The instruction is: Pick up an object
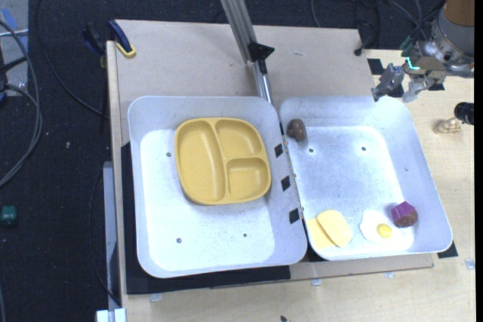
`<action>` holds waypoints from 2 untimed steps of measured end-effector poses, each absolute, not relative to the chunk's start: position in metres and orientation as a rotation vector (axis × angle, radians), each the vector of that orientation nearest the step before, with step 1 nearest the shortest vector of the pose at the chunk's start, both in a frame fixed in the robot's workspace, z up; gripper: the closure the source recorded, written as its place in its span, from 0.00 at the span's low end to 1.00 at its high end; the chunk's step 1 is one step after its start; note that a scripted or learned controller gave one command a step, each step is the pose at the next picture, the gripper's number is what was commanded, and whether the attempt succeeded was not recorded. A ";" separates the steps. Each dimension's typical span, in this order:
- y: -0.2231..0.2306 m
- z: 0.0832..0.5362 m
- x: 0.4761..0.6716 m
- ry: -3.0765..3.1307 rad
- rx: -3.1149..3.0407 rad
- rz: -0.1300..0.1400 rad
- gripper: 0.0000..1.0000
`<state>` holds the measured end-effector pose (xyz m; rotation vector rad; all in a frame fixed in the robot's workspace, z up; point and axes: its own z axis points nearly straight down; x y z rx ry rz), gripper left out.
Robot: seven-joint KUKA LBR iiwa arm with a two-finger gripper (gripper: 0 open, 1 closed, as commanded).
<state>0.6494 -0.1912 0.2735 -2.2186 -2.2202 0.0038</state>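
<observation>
From my seat I see the two-finger gripper (400, 84) hanging over the far right corner of the right shallow white bin (423, 162), its fingers spread apart with nothing between them. The grey arm with the orange band (460, 4) is cut off by the top right edge of the view, so I only get its wrist end.

In that right bin, a small brown rounded object (296, 130) sits at the far left corner, against the wall. Along the near edge lie a pale yellow flat piece (330, 228), a white fried-egg toy with a yellow yolk (379, 228), and a small purple object (404, 214) touching the egg's right side; I can't make out its shape.

The left white bin (151, 237) holds a yellow plastic divided plate (223, 161) with three compartments.
</observation>
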 end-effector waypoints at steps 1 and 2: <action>-0.191 0.276 0.650 -2.224 -2.221 0.000 0.00; -0.188 0.215 0.657 -2.225 -2.215 0.004 0.00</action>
